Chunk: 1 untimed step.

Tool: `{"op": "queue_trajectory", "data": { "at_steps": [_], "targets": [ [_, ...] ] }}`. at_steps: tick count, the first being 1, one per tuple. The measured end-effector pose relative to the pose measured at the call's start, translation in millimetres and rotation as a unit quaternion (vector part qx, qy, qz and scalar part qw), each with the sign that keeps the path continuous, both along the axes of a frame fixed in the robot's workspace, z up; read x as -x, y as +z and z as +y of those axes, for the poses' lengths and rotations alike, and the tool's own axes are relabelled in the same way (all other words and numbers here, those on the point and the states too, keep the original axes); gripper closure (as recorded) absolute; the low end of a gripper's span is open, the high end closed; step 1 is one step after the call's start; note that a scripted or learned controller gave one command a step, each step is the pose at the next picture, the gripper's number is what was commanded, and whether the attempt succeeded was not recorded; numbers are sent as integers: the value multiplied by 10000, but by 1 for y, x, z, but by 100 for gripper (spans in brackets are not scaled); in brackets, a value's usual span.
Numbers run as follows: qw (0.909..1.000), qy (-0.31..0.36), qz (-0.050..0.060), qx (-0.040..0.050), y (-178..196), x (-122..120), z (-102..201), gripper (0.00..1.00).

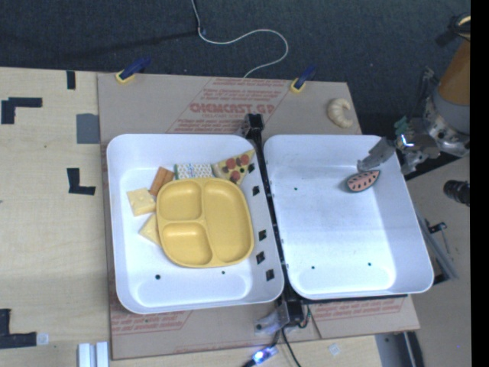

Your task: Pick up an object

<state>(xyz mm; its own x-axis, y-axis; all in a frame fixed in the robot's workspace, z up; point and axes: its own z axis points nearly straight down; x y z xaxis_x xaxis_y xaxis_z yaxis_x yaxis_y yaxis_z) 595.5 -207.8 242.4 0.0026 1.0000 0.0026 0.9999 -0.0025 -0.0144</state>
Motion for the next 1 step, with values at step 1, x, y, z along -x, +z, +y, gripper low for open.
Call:
{"op": "queue_trajectory", "data": {
  "at_steps": [1],
  "targets": [
    [10000,17,-65,15,8,-2,0,0]
  ]
}}
